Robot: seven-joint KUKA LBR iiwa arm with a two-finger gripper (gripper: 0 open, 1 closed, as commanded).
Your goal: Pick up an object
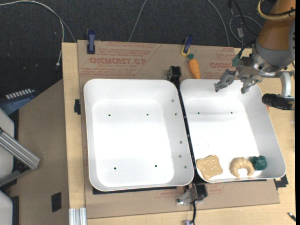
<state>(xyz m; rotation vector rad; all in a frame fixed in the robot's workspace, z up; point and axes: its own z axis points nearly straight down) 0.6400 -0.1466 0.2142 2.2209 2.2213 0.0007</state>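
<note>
My pincer [233, 83] hung spread and empty over the right bin's [220, 130] far edge. The croissant [242, 166] lay at that bin's near edge, between the toast piece [209, 166] and a green object [258, 162]. It looked light, rigid and smooth; I judged its thick middle the best hold.

Three small things lay in the right bin [262, 121], all along its near wall at about six o'clock. A tan slice of toast [209, 166] lay flat in the near left corner, at seven o'clock. Just to its right, at three o'clock from it, a pale brown croissant [242, 166] curled with its tips toward the near wall. A dark green lump [258, 162], too small to make out, touched the croissant at its three o'clock side.
</note>
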